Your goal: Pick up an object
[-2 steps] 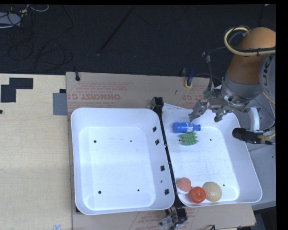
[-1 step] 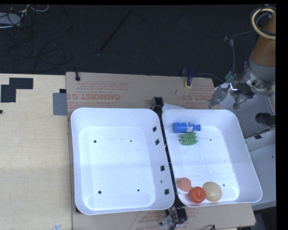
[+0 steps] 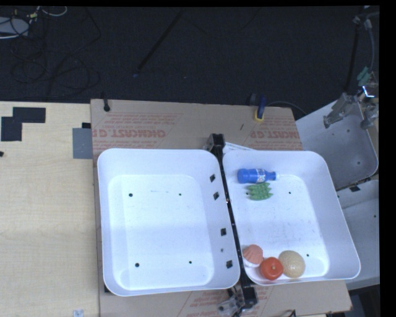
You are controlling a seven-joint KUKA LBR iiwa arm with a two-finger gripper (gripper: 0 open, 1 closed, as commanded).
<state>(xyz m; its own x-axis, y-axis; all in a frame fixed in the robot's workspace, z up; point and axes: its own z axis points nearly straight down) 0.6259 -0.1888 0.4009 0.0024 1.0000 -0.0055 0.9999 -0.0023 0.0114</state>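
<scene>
Gripper: at upper right we see metal parts that may be the arm's end; we cannot make out a gripper there.
Objects: in the right bin, blue bottle lying left-right, green piece just below.
Near corner: shell, red tomato, tan ball, clustered.
Left bin: beside it.

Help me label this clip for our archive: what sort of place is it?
Probably a robotics lab test bench. Two shallow white plastic bins sit side by side on a cardboard sheet, small toy-like items such as a blue plastic bottle lie in the right one, and loose cables trail over dark floor behind.
</scene>
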